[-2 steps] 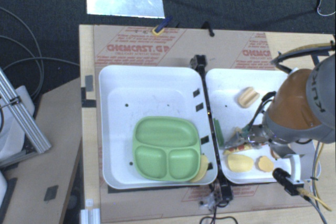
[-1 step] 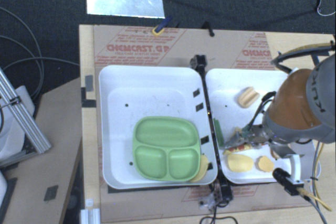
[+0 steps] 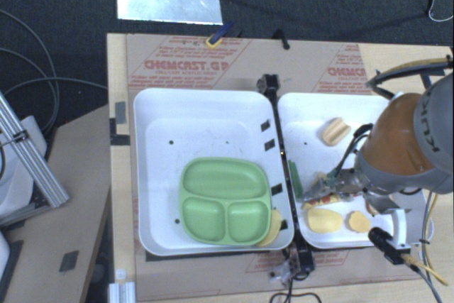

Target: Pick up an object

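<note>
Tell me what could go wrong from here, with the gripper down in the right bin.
1. The gripper is low near the divider between the bins; drifting sideways, it might strike that edge.
2. Two yellow pieces lie close together by the bin's near wall, so a grasp may nudge one away or pinch both.
3. The tan roll sits apart from the gripper, so a blind close probably misses it.

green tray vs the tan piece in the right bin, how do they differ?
Colour: the tray is pale green, the tan piece is beige. Size: the tray is far larger, covering much of the left bin, while the tan piece is a small lump. Shape: the tray is flat with three compartments, the tan piece is a rounded block. Place: the tray lies in the left bin, the tan piece in the right bin. Both lie away from the end effector.
</note>
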Motion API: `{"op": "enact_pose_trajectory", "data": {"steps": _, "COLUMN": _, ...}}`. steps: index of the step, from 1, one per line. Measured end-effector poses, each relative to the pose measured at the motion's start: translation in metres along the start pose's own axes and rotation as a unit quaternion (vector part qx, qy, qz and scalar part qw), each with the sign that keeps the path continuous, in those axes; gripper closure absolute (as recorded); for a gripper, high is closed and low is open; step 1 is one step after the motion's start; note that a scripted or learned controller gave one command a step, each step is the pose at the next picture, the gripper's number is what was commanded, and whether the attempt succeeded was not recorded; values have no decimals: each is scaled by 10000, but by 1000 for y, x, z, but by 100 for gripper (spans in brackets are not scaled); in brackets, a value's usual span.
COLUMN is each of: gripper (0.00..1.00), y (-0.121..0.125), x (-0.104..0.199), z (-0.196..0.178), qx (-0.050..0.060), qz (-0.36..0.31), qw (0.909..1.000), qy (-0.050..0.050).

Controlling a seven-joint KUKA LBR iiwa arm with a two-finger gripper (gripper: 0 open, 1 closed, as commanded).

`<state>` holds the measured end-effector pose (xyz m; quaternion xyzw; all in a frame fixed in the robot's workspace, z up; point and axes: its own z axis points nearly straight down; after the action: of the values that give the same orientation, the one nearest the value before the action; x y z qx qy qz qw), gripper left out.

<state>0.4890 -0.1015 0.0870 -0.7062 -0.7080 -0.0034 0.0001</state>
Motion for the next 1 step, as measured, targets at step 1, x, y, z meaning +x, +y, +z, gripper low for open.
{"op": "enact_pose_trajectory", "data": {"steps": 1, "gripper": 0, "y": 0, "x": -20, "z": 0, "qx": -11, "qz": 0, "qw": 10000, "qy": -3}}
